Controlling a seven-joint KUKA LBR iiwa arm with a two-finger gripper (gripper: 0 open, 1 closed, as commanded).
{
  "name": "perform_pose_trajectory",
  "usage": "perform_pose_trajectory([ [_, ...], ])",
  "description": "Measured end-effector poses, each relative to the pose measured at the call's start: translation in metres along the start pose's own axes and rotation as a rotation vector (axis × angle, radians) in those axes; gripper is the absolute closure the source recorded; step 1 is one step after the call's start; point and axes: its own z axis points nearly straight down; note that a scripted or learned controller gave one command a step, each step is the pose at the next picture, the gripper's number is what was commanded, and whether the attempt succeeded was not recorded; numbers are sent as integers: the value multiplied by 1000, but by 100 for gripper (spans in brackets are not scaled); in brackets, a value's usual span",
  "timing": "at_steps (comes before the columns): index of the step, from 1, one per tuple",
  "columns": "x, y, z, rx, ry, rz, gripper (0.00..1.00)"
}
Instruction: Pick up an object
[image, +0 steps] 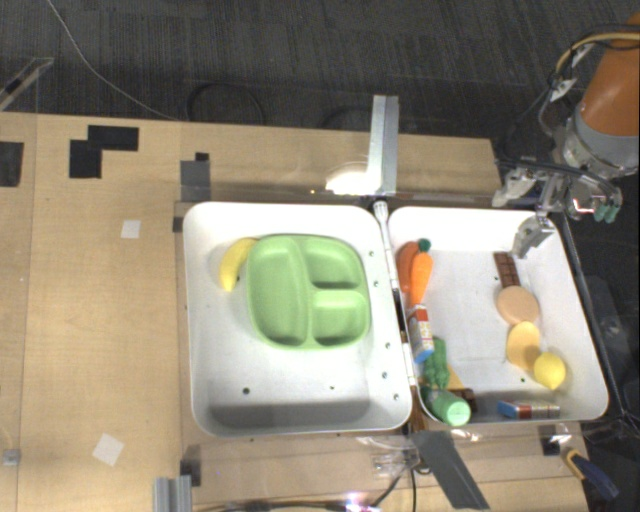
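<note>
Over the right bin's far corner: the gripper (533, 236) hangs from the grey arm (600, 110), which comes in from the right with its orange band above the wrist
Gripper state: cannot tell from this slanted look whether it is wide or narrow; nothing shows in its grasp
Right bin (470, 245): holds a carrot (418, 277), a small bottle (421, 330), a green bottle (446, 400), a brown bar (507, 270), a tan disc (518, 304), a lemon (548, 371) and a marker (527, 409)
Left bin (210, 330): holds a green divided tray (306, 290) with a banana (234, 262) touching its left edge
Nearest thing: the brown bar, just beside the gripper, toward the near side and slightly left
Long axis: the bar runs roughly from far to near along the bin, its near end touching the tan disc
Key relation: the bar looks the likeliest target; a short descent toward the near-left would reach it, and closing across its narrow width seems the safer grip
Risk: the tan disc may get nudged
Progress: nothing lifted yet
</note>
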Motion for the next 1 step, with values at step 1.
perform_pose_trajectory([
  [1, 10, -39, 157, 1, -3, -45, 0],
])
